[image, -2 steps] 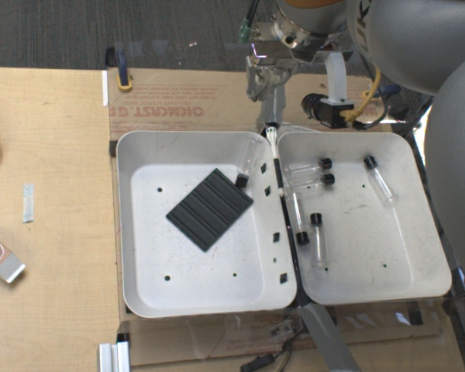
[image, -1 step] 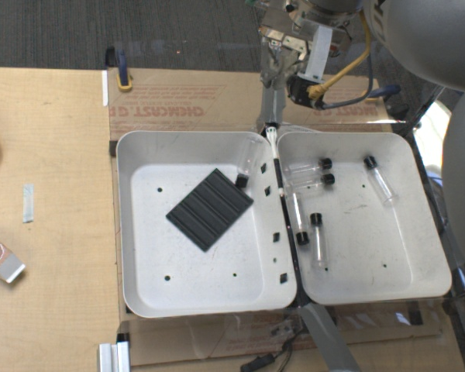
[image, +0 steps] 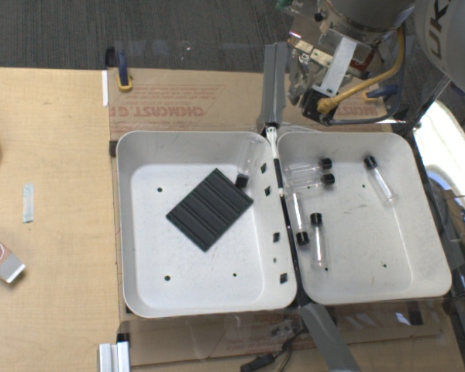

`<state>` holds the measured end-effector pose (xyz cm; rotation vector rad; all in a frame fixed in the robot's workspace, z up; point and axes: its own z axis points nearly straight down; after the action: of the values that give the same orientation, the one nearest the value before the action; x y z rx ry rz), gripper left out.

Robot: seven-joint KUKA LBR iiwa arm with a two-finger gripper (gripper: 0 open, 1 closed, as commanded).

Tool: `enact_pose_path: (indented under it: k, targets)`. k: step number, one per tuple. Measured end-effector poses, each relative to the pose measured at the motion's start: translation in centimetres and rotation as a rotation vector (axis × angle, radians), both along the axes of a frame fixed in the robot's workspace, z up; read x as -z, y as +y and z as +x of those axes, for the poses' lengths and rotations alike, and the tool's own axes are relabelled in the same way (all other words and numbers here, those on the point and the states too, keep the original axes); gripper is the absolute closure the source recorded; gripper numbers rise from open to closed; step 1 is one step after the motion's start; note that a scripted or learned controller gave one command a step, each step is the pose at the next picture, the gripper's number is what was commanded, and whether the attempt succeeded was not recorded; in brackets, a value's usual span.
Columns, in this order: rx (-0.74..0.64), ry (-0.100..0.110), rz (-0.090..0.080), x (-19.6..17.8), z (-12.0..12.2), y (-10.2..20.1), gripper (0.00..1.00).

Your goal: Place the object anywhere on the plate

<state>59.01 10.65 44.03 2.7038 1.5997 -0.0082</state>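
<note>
Above the far rim of the right bin [image: 432, 231], close to the seam between the two bins: the claw [image: 308, 80], hanging under the grey wrist with its orange band. Cannot tell whether apart or together.

In the left bin [image: 125, 208], well apart from the claw and nearer the camera: a black ribbed plate [image: 211, 209], flat on the floor and turned at a slant. Just beside its far-right corner, against the bin's right wall: a clear tube with a black cap [image: 243, 172], cap end towards the plate. Cannot tell whether touching.

In the right bin, five more clear capped tubes. Nearest the claw, below it by the far-left corner: a side-by-side pair [image: 313, 166] [image: 315, 181], caps pointing right. Towards the far right: a slanted tube [image: 378, 180]. Along the left wall: two lengthwise tubes [image: 297, 217] [image: 319, 242].

On the tan surface [image: 54, 130] left of the bins: a small grey strip [image: 27, 204].
</note>
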Motion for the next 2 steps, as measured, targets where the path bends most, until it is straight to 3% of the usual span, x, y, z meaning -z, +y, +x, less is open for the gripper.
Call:
enact_pose_path:
  k: [1,2]
  targets:
    - [0.391,0.000,-0.002,0.0,-3.0,-2.1,1.00]
    - [0.871,-0.005,-0.002,0.0,-2.8,-5.2,1.00]
